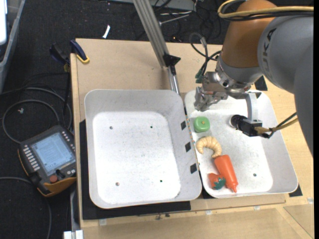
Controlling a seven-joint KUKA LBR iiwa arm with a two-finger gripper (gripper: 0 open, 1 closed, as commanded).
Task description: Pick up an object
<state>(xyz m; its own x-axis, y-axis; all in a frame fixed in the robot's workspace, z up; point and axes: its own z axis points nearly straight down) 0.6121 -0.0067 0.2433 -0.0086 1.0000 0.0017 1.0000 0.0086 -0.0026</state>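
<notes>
Nearest the camera in the right bin point(279, 180): orange carrot toy point(226, 172), then pale croissant point(208, 144) and green round piece point(202, 124). Above the green piece, gripper point(203, 102), grip state impossible to tell. No legible writing.

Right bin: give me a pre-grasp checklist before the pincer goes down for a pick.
1. Targets present: green disc, croissant and carrot lie in the right bin: ok.
2. Pincer above that bin, near its far left corner: ok.
3. Pincer lined up over disc: just beyond it, not ok.
4. Pincer carrying nothing: nothing seen in it, ok.
5. Finger opening: cannot tell.
6. Disc stands apart from the croissant: ok.
</notes>
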